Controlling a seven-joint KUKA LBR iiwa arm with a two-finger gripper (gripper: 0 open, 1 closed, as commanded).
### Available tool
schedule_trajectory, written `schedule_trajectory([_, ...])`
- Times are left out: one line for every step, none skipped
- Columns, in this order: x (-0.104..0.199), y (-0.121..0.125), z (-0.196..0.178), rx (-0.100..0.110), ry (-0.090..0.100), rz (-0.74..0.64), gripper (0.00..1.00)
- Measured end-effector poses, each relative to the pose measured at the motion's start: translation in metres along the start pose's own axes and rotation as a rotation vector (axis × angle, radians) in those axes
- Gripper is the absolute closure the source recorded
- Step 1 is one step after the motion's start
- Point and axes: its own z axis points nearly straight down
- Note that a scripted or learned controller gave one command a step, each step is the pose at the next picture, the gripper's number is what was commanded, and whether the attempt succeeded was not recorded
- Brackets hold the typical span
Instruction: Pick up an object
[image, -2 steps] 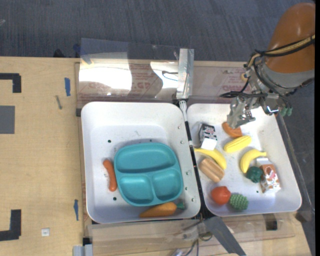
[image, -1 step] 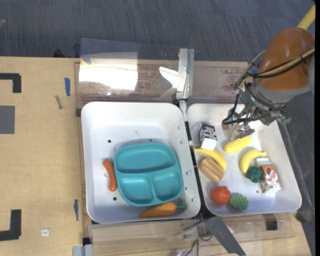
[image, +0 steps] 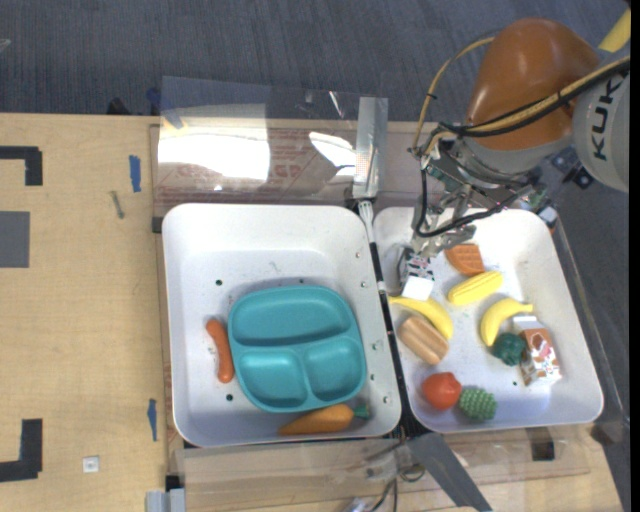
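My gripper (image: 443, 233) hangs over the back left part of the right bin (image: 575, 330), below the orange-banded wrist. Just beneath and to its right lies an orange toy piece (image: 465, 260). A small white and black item (image: 416, 270) sits just in front of it. Further forward lie a yellow corn-like piece (image: 474, 288), a banana (image: 424, 312) resting on a bread roll (image: 424, 342), and a second banana (image: 497, 318). I see nothing held in the gripper.
Also in the right bin are a green broccoli (image: 510, 349), a small printed carton (image: 541, 358), a red tomato (image: 440, 389) and a green bumpy fruit (image: 477, 403). The left bin (image: 190, 240) holds a teal divided plate (image: 296, 345), an orange sausage (image: 220, 350) and a carrot (image: 318, 421).
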Motion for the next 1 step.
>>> schedule_trajectory([0.0205,-0.0174,-0.1088,0.008,-0.002,0.160,1.00])
